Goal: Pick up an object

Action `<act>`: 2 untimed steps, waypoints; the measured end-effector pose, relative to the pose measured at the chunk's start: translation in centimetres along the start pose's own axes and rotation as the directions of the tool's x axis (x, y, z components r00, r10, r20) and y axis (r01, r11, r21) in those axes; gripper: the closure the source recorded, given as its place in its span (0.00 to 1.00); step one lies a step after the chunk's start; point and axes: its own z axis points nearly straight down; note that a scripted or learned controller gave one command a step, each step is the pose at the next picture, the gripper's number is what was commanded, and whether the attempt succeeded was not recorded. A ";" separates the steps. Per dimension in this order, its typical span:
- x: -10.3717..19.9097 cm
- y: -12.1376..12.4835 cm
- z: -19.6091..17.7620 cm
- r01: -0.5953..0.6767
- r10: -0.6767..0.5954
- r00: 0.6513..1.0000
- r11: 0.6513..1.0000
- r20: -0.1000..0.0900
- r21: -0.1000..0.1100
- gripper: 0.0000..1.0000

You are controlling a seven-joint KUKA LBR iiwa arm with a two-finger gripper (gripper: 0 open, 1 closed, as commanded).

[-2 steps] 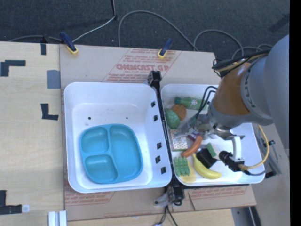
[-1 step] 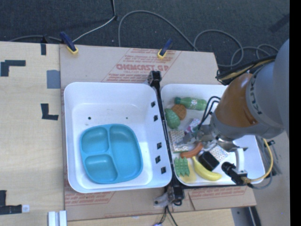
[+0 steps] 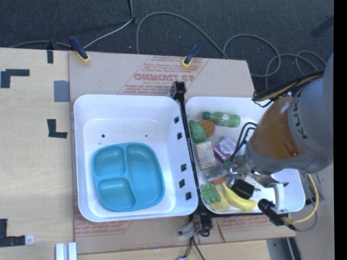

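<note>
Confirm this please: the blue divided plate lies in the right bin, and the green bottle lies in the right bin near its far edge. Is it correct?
One detail is wrong. The camera view shows the blue plate in the left bin, not the right one. The rest holds: the green bottle lies in the right bin near its far edge.

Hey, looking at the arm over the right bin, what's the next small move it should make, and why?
Probably a short straight descent. The gripper hangs low over the right bin, right above the banana, with a green toy close beside it. Nothing is visibly held, so easing down onto the banana seems the likeliest way to get a grasp.
</note>
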 end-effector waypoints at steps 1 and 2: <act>-0.2 0.0 0.0 0.002 -0.002 1.000 1.000 -0.003 0.001 0.00; -0.3 5.3 0.1 0.000 0.000 1.000 1.000 -0.001 0.005 0.00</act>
